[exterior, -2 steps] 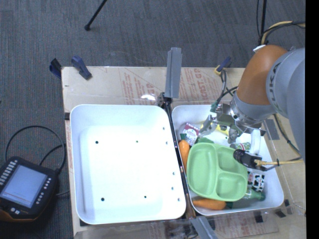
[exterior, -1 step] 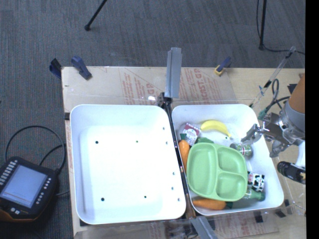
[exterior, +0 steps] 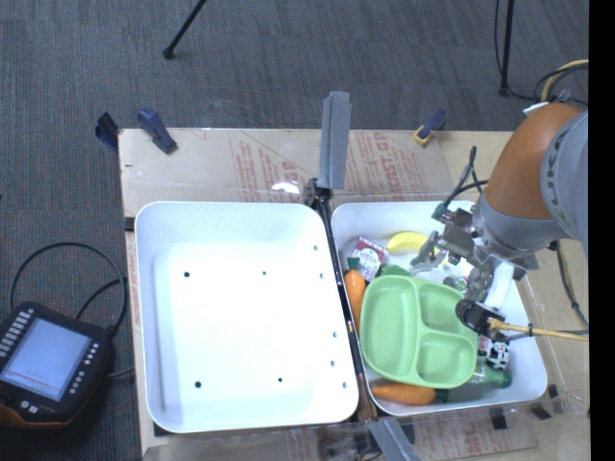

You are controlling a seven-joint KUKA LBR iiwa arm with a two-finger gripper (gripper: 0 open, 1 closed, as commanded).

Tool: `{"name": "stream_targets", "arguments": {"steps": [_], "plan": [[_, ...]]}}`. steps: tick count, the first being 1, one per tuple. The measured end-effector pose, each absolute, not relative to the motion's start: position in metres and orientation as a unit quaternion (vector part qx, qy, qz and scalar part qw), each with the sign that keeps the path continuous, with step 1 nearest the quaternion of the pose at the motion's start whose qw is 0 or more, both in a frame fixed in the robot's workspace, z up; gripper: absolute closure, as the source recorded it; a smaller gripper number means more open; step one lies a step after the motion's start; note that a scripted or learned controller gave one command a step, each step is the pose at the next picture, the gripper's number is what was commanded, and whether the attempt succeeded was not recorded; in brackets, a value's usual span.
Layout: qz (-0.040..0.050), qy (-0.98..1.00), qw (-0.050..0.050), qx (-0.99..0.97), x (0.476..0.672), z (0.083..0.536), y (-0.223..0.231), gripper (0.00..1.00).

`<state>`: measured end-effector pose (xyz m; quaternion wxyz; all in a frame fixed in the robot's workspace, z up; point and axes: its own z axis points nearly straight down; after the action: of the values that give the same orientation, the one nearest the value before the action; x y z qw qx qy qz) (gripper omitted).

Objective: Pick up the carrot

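An orange carrot (exterior: 355, 294) lies in the right bin (exterior: 534, 365), squeezed between the bin's left wall and a green divided plate (exterior: 419, 332). A second orange, carrot-like piece (exterior: 405, 393) pokes out from under the plate's front edge. My gripper (exterior: 457, 255) hangs low over the back right part of the bin, above the plate's far rim and to the right of the carrot. Nothing orange is at the gripper.
A yellow banana (exterior: 407, 242) and a red and white packet (exterior: 366, 254) lie at the back of the right bin. Small dark items (exterior: 496, 355) sit by the plate's right edge. The left bin (exterior: 154, 286) is beside it. A tablet (exterior: 46, 358) rests on the floor at left.
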<state>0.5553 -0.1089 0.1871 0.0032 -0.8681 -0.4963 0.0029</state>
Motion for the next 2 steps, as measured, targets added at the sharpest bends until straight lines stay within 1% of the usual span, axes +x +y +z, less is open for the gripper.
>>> {"name": "stream_targets", "arguments": {"steps": [1, 2], "plan": [[0.003, -0.43, 0.003, -0.903, 0.523, 0.206, -0.093, 0.0], [0.0024, -0.494, 0.002, -0.87, 0.546, 0.237, -0.07, 0.0]]}}
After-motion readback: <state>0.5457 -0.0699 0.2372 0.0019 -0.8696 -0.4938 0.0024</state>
